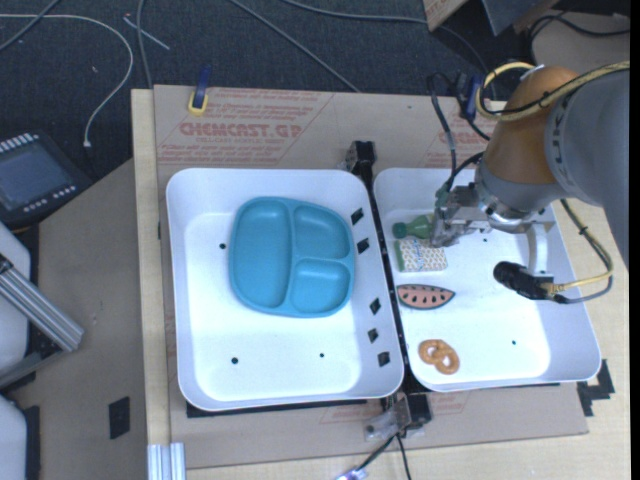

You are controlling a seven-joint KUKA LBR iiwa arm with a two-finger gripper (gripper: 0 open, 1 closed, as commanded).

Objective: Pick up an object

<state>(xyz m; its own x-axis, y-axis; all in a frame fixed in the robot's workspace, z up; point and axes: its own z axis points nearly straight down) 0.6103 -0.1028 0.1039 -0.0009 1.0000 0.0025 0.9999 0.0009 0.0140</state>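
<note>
One smooth blue three-compartment plastic plate (292, 256)

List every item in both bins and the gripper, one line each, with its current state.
blue divided plate: flat in the left bin, compartments bare.
green item: in the right bin, beside the gripper, partly hidden.
patterned packet: lying flat below the gripper.
watermelon slice: lying flat, apart from the others.
pretzel: lying flat near the front wall.
gripper: low over the right bin, above the packet; nothing visibly gripped.

High slanted view over both bins (190, 298)
</note>
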